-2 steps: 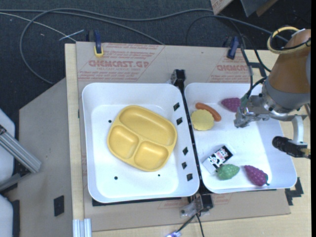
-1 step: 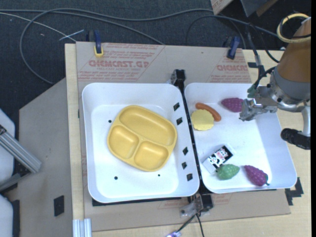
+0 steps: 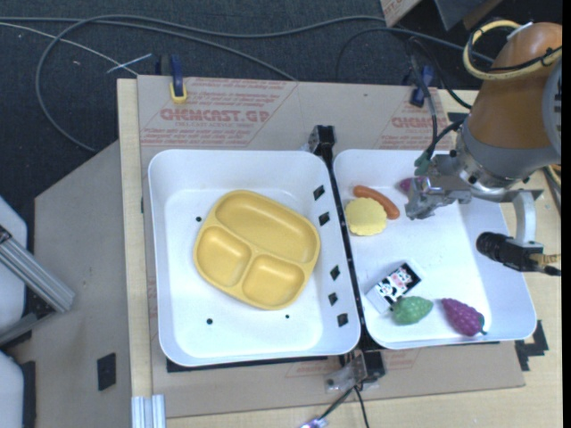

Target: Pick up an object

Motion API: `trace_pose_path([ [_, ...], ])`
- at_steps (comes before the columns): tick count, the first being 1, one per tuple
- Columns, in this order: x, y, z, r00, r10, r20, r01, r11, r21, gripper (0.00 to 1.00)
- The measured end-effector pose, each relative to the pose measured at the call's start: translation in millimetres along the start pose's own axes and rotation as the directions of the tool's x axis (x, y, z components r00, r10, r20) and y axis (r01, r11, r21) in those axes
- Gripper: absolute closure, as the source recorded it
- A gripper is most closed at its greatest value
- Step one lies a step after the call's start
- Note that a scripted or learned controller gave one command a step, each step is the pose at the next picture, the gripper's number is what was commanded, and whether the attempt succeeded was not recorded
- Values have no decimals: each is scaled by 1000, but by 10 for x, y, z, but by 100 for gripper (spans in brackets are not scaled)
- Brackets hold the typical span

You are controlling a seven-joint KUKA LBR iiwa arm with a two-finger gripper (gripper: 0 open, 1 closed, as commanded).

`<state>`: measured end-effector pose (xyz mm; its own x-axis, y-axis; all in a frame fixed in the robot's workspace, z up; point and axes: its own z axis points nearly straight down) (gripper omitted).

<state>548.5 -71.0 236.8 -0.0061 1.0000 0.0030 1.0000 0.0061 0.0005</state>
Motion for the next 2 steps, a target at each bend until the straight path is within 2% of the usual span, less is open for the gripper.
trace_pose_path([
  [2, 1168, -133, 113, 1000, 1, 1, -1, 1000, 4, 100],
])
